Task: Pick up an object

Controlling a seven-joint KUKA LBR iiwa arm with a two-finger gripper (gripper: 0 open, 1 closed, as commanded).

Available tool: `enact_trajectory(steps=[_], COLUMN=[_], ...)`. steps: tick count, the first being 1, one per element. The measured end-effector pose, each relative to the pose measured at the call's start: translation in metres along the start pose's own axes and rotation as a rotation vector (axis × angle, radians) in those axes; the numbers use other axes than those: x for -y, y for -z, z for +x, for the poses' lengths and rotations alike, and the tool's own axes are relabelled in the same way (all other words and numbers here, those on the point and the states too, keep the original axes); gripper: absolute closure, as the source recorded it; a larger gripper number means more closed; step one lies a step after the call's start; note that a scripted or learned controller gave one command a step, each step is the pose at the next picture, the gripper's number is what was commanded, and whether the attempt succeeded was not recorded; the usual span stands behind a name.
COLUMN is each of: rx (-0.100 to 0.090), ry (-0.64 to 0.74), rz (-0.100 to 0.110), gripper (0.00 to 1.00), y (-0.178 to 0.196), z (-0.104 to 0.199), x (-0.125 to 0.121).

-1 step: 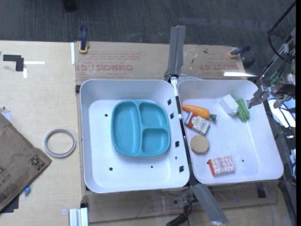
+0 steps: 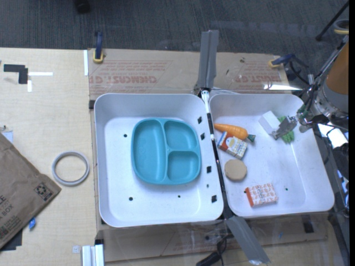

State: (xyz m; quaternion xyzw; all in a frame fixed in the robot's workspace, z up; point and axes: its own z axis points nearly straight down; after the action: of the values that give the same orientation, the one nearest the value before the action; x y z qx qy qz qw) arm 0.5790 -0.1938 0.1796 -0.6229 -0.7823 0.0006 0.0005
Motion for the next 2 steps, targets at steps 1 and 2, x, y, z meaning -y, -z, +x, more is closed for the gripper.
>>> enact_trajectory(steps=[1, 2], rx=[-0.002, 0.003], ry=[0.134, 0.133], rz=[-0.002, -0.006], gripper=[0.0, 1.0], y=[-0.087, -0.075], z=[-0.038, -0.04], x=[-0.052, -0.052])
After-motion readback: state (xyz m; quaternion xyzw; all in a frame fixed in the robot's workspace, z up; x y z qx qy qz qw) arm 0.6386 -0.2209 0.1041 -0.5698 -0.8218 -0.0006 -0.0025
